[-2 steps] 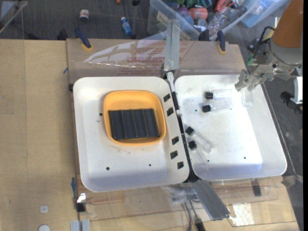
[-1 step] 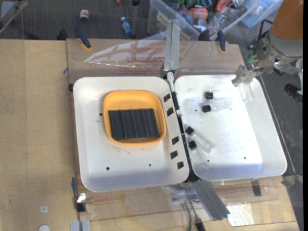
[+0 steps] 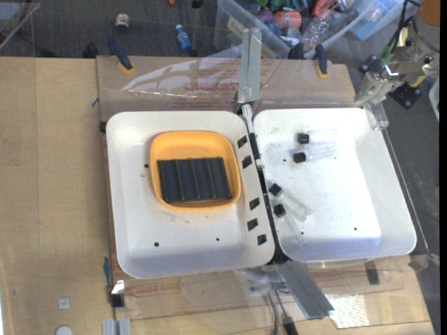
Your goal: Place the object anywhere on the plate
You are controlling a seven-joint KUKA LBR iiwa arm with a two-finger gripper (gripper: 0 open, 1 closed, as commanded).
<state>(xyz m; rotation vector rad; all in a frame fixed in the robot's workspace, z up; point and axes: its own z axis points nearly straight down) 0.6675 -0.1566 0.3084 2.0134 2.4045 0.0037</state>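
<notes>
An orange plate [image 3: 193, 140] lies in the left bin [image 3: 129, 208]. On it rests a black ridged rectangular object [image 3: 194, 180], flat and covering most of the plate's floor. The arm comes in at the upper right, and its gripper [image 3: 375, 107] hangs over the far right corner of the right bin [image 3: 356, 201], well away from the plate. Nothing can be seen in the gripper.
Several small black blocks [image 3: 299, 158] and clear plastic pieces [image 3: 322, 149] are scattered in the right bin. A metal post [image 3: 249, 65] stands behind the divider between the bins. Beyond the bench sits a clear tub of colourful toys [image 3: 307, 5].
</notes>
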